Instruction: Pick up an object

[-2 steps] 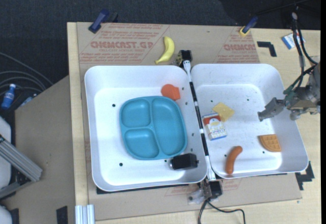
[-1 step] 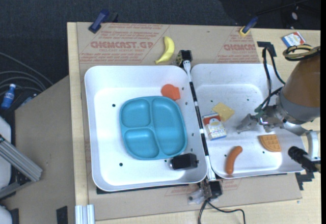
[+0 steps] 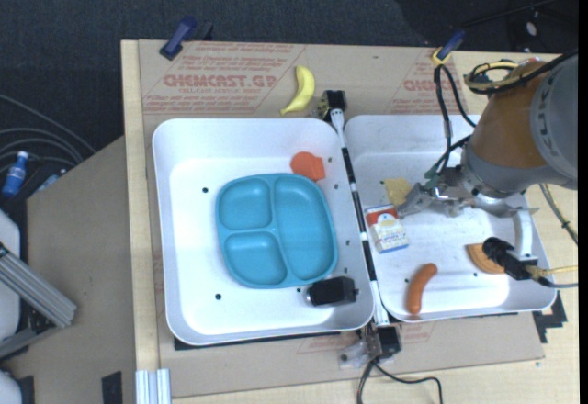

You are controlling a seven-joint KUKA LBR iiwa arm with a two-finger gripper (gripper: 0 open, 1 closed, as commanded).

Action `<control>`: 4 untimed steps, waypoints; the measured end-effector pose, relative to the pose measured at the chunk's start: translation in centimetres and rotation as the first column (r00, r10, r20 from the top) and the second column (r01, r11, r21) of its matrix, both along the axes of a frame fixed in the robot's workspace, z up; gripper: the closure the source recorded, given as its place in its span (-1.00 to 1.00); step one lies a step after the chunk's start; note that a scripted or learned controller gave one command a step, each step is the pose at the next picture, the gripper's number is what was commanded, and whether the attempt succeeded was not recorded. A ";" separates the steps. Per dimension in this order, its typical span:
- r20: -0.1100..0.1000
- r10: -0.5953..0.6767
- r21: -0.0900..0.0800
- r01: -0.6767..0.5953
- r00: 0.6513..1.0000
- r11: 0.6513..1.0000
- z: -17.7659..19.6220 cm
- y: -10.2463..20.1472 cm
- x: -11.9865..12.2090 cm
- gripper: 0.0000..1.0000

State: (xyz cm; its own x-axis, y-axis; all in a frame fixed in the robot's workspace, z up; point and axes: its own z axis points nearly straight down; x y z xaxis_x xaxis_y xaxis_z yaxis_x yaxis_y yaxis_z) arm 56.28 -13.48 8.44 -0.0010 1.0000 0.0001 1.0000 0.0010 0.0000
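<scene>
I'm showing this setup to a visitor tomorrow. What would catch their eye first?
Probably the big blue divided plate in the middle of the left bin, with an orange piece just beyond its far corner. Next, the grey and orange arm reaching over the right bin, where a sausage lies near the front edge. A yellow banana sits on the board behind the bins.

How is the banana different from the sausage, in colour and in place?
The banana is yellow; the sausage is orange-brown. The banana lies on the bench board behind the left bin; the sausage lies inside the right bin. Both are long, slightly curved toy foods.
</scene>
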 end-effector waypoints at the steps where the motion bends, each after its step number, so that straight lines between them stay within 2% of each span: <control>1: 0.001 0.000 0.000 0.000 1.000 1.000 0.1 3.2 7.2 -1.00; 2: 0.003 0.001 -0.001 -0.001 1.000 1.000 1.1 3.2 7.2 1.00; 3: 0.003 0.001 -0.001 -0.001 1.000 1.000 1.1 3.2 7.2 -1.00; 4: -0.003 -0.002 0.001 0.002 1.000 1.000 0.0 4.3 3.1 -1.00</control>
